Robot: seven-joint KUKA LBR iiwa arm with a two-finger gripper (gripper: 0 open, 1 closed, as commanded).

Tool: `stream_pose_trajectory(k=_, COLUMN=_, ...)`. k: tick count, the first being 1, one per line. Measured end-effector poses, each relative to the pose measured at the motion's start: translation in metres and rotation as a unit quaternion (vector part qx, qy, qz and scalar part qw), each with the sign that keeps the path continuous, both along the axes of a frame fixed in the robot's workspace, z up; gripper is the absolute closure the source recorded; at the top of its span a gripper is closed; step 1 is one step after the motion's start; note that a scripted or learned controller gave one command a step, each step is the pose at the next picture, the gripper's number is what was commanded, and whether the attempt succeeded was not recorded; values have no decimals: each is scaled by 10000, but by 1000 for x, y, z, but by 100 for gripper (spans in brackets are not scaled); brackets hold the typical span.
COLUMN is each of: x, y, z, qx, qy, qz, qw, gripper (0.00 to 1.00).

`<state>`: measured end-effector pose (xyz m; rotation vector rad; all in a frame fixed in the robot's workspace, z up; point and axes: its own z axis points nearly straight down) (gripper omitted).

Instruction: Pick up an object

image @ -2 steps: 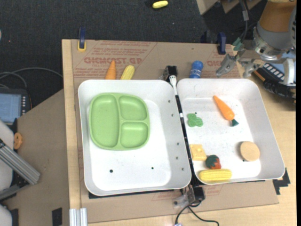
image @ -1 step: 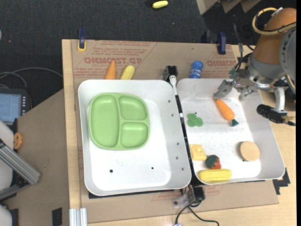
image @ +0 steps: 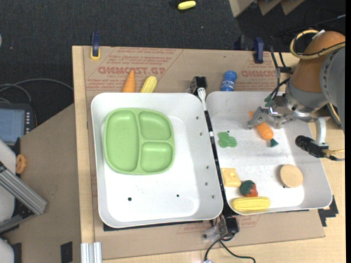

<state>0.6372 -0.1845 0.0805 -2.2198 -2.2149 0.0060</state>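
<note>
Bench: cardboard-topped [image: 164, 59], two white bins side by side.
Right bin [image: 312, 199]: holds the toy carrot [image: 265, 132], among other toy foods.
Pincer [image: 267, 115]: just above the carrot; open or closed, cannot tell.
Carrot axis: slanted, green tip away from the pincer, toward the near-right.
Judgement: short descent suffices.

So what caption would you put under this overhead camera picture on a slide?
Robot arm's gripper hovers by a toy carrot in the right bin; a green divided plate sits in the left bin.
</note>
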Motion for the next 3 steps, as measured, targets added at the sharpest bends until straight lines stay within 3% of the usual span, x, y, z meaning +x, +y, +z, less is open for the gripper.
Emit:
stream_pose_trajectory(k=1, x=3, y=1, z=16, qx=-15, qy=-43, qz=13, qw=10000, gripper=100)
stream_pose_trajectory(k=2, x=27, y=57, z=3, qx=-8, qy=36, qz=25, qw=10000, gripper=100)
stream_pose_trajectory(k=3, x=-15, y=124, z=112, qx=4, qy=-75, qz=43, qw=10000, gripper=100)
